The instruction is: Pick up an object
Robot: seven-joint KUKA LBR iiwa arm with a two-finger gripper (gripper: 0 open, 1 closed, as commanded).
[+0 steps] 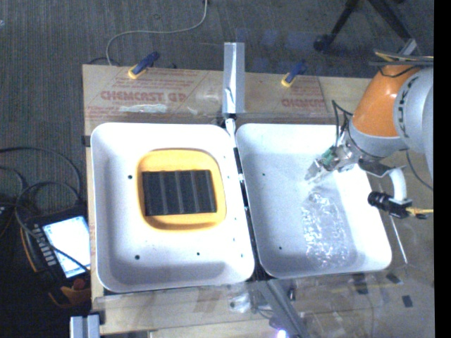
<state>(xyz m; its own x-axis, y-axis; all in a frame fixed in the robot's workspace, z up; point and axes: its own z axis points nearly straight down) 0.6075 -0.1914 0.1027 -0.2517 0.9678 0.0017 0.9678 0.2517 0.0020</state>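
A crinkled clear plastic bag (325, 225) lies in the right bin (275, 189), stretching from near the front wall up toward the back right. My gripper (332, 160) hangs over the bag's upper end, below the orange band of the arm (380, 111), and looks to be touching or just above the plastic. A yellow-orange rounded block with a black ribbed top (180, 189) sits flat in the middle of the left bin (113, 153).
The shared wall between the two bins (241, 196) runs down the middle. A black fitting on the arm (384, 201) juts out over the right bin's right rim. Two blue-and-yellow clamps (144, 65) (294, 74) hold the board behind the bins.
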